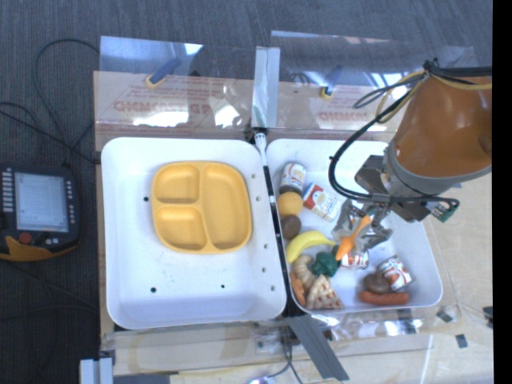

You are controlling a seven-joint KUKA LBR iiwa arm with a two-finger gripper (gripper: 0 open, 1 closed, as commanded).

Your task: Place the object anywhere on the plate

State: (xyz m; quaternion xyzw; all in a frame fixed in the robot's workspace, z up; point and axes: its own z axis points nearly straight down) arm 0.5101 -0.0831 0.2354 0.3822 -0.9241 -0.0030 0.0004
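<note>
– While the pincer sits low in the right bin, can anyone tell what it's doing? Spread, pressed together, pinching something?

– Honestly can't tell. The wrist and a black cable crowd that spot, and it's all a grey tangle from this angle. What I can say: the carrot is right at the pincer's tip, tilted, its orange end poking out to the lower left. Looks like they touch, but whether it's actually gripped I won't swear to.

– Ok, and around it?

– Just under the carrot there's a small can on its side. Down to the right, another can, a brown lump and a sausage along the near wall. Left of the carrot: a green bit, a banana, and a waffle in the near corner. Further up that side, a brown ball, an orange ball, a jar and a white packet.

– And the plate?

– Plate is yellow with three compartments, in the left bin, well apart from the pincer, with the wall between the bins in between. So the carrot is over in the right bin, not on the plate yet. Way off to the left of the bench a pendant lies on the floor.
</note>
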